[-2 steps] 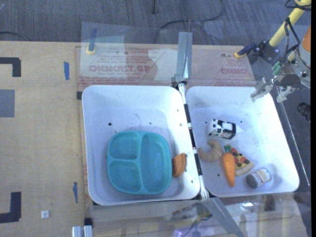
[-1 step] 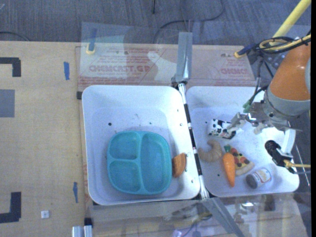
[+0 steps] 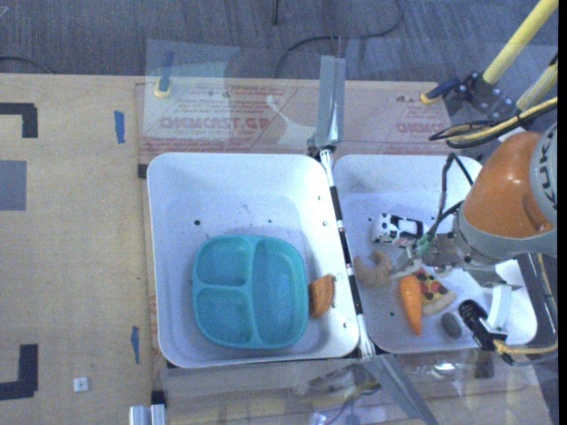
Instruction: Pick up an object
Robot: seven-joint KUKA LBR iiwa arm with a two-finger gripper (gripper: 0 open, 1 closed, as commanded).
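In the right bin (image 3: 354, 184) lie several small toys. An orange carrot (image 3: 411, 304) points toward the front, and a pizza slice (image 3: 435, 293) lies just right of it. A tan lump (image 3: 376, 271) rests to the left, a black-and-white cow (image 3: 395, 228) toward the back, and a grey pebble (image 3: 452, 326) near the front. My gripper (image 3: 420, 258) reaches in from the right and hangs low over the carrot's top end and the pizza slice, between the cow and the carrot. I see nothing held in it.
The left bin (image 3: 177, 193) holds a teal divided plate (image 3: 251, 290) with an orange-brown pastry (image 3: 322, 295) by its right rim. The ridge between the bins (image 3: 341, 237) runs just left of the tan lump. Yellow cables (image 3: 514, 34) hang at the back right.
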